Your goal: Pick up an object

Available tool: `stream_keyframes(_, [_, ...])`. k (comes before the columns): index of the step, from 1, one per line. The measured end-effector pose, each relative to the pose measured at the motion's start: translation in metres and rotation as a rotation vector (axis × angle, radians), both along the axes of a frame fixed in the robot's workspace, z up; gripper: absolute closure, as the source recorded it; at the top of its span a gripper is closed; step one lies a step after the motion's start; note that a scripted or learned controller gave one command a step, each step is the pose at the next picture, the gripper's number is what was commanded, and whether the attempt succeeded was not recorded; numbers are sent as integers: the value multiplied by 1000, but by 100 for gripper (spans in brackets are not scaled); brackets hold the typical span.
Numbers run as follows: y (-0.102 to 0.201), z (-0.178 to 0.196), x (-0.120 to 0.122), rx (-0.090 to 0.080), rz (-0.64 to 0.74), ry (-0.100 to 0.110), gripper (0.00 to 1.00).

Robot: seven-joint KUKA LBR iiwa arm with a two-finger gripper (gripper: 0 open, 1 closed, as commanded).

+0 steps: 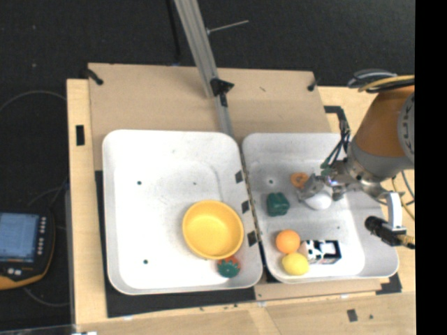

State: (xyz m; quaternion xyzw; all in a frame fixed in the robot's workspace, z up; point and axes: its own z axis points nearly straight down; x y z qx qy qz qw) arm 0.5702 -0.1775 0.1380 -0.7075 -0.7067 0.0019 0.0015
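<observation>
My gripper (320, 189) hangs low over the middle of the right bin (363, 257), at the end of the grey arm with the orange band. Right under its tip lies a small white rounded object (319, 202), touching it or very close. A small orange piece (300, 180) sits just to the gripper's left. Further left is a dark green block (278, 203). Along the bin's front lie an orange ball (287, 241), a yellow lemon (295, 264) and a black-and-white box (323, 251).
The left bin (140, 166) holds a yellow bowl (213, 229) and a small green-and-red object (228, 267) at its front right corner. A metal rod (202, 47) slants up from between the bins. A handheld pendant (21, 246) lies off the bench at left.
</observation>
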Motion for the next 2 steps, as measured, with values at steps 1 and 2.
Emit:
stream_keyframes(1, [-1,-39,0,-2,0,-3,0])
stream_keyframes(2, [-2,-26,1,-2,-5,-10,100])
